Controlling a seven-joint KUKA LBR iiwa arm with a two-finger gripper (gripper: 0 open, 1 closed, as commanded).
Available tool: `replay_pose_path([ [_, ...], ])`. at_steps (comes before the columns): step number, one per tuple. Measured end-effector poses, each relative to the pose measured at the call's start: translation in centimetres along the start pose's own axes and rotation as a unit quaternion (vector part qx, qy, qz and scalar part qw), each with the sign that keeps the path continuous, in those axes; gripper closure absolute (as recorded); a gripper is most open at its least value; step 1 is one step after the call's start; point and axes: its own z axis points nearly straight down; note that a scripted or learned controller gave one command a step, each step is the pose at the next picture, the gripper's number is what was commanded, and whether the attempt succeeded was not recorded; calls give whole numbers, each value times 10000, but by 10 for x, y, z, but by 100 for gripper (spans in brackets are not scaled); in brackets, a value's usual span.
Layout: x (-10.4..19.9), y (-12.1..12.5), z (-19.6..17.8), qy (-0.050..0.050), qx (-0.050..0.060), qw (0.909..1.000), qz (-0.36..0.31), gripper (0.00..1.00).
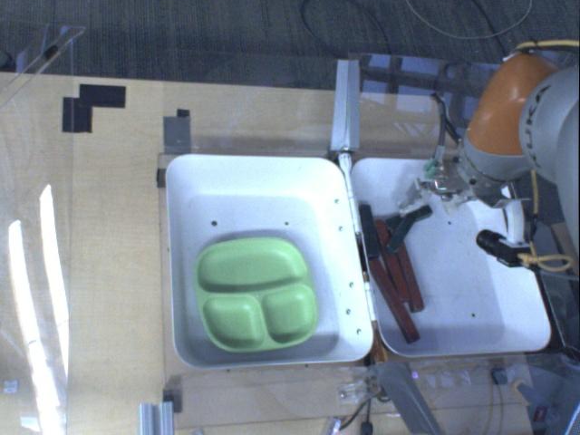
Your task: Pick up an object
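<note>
A long dark red-brown object lies along the left side of the right bin, beside a thin black bar against the bin's left wall. My gripper reaches down-left from the grey wrist and orange band, and its dark tip sits right over the upper end of the red-brown object. Whether it touches the object I cannot tell. A green divided plate lies in the left bin.
A metal divider post stands at the back between the bins. A black part with a yellow cable hangs off the arm over the right bin's right side. Black markers lie on the wooden bench at the far left.
</note>
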Motion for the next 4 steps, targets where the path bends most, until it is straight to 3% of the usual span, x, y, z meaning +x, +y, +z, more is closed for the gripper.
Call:
replay_pose_path([
  [1, 8, 13, 35, -8, -32, 9999, -98, 0],
  [2, 8, 16, 20, -24, -81, 9999, -109, 100],
  [3, 8, 16, 20, -24, -79, 9999, -109, 0],
  [4, 20, -33, 33, -7, -49, 10000, 39, 0],
])
